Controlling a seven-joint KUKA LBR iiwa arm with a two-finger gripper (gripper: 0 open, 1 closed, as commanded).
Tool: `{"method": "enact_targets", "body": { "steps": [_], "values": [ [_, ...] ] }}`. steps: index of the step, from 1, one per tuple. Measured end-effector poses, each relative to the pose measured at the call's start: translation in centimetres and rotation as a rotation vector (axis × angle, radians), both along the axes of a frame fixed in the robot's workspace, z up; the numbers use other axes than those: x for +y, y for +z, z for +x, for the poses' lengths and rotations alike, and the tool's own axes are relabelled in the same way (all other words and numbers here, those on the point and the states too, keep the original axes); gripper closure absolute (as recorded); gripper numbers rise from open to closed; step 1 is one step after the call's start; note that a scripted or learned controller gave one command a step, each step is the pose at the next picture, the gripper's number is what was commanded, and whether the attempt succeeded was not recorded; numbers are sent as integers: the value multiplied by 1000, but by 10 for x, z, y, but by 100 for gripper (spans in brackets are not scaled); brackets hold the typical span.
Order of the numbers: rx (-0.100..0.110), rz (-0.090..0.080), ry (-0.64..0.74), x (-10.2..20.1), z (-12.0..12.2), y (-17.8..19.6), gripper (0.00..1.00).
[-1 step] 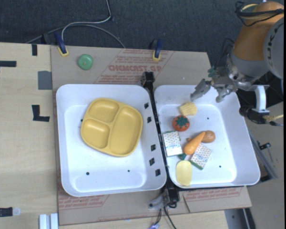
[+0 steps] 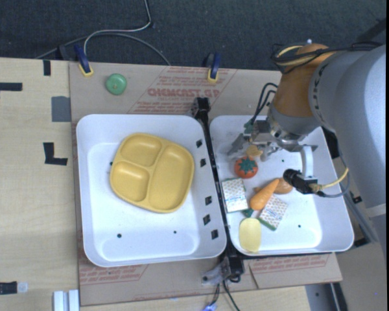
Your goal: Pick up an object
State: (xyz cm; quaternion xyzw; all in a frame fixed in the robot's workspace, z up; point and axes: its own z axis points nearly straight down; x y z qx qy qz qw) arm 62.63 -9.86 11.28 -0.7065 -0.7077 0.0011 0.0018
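The right bin [image 2: 324, 235] holds a red tomato-like toy [image 2: 245, 168], an orange carrot [image 2: 266, 193], a pale yellow piece [image 2: 249, 233] and two small printed packets [image 2: 233, 194] [image 2: 273, 212]. My gripper [image 2: 254, 144] hangs low over the bin's back left part, just above the red toy. A small orange-yellow item [image 2: 254, 152] shows right under the fingers; whether it is gripped I cannot make out.
The left bin [image 2: 94, 173] carries a yellow divided plate [image 2: 152, 172]. A green ball [image 2: 116, 83] lies on the cardboard behind it. Two clamps [image 2: 212, 68] hold the board's far edge. A black divider [image 2: 211, 173] runs between the bins.
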Motion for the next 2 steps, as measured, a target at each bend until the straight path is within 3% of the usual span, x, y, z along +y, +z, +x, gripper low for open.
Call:
{"method": "enact_targets", "body": {
  "steps": [1,2],
  "values": [
    [-5,-1,0,-10,-6,-27,0],
    [-7,-2,1,-10,-6,-17,100]
  ]
}}
